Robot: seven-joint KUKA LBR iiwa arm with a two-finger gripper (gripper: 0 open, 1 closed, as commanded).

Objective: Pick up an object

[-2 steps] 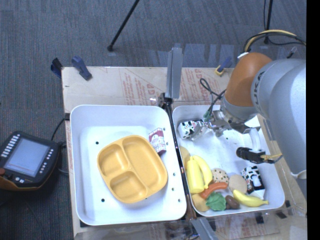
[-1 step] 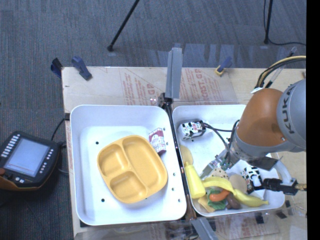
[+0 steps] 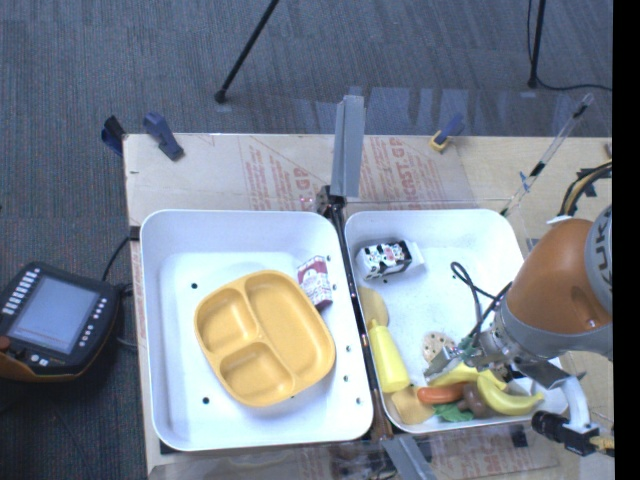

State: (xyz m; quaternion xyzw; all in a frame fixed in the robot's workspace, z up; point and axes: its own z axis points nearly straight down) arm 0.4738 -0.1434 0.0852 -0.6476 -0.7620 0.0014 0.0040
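Bananas [image 3: 508, 396] — we logged them in the right bin's [image 3: 480, 230] near corner, beside a yellow bottle [image 3: 387, 358]; gripper [image 3: 470, 353] just above them — grip state we couldn't tell.

Banana [image 3: 505, 396] yellow, curved, lay flat in right bin's near right corner, touching red-orange carrot-like piece [image 3: 438, 394]. Yellow bottle [image 3: 388, 360] lay lengthwise along left wall. Black-white cow toy [image 3: 386, 258] sat near far wall.

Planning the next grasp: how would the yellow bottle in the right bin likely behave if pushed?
The yellow bottle lies on its side, so it would probably roll. It looks like smooth plastic, possibly slippery. The bin wall beside it may stop it.
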